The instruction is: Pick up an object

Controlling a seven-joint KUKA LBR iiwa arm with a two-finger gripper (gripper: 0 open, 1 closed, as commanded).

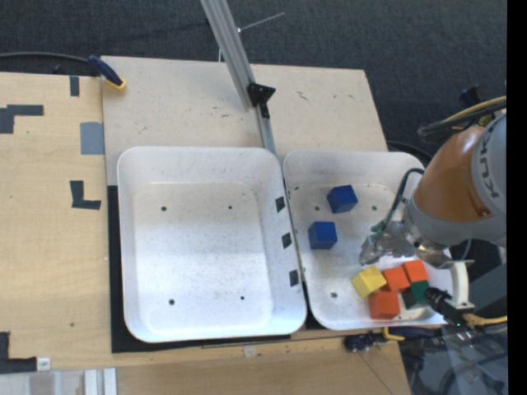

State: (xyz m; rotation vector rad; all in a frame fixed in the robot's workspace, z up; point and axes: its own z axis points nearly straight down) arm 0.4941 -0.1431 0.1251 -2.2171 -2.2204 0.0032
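Left of the pincer lie two blue cubes, one farther up than the other. Just below the pincer sits a tight cluster: a yellow cube, two orange cubes, and a dark green block.

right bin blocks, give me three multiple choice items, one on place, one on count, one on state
1. Where do the two blue blocks lie?
A. In the left bin
B. In the right bin
C. On the bench outside both bins

2. How many blue blocks are there?
A. One
B. Two
C. Four

3. How does the yellow block stand to the orange blocks?
A. Close beside them, in one cluster
B. Alone in the far corner
C. Stacked on a blue block

Answers:
1 B: both blue blocks sit on the right bin's floor.
2 B: two blue cubes show, one above the other.
3 A: the yellow block adjoins the orange ones near the bin's lower right, just below the hand.
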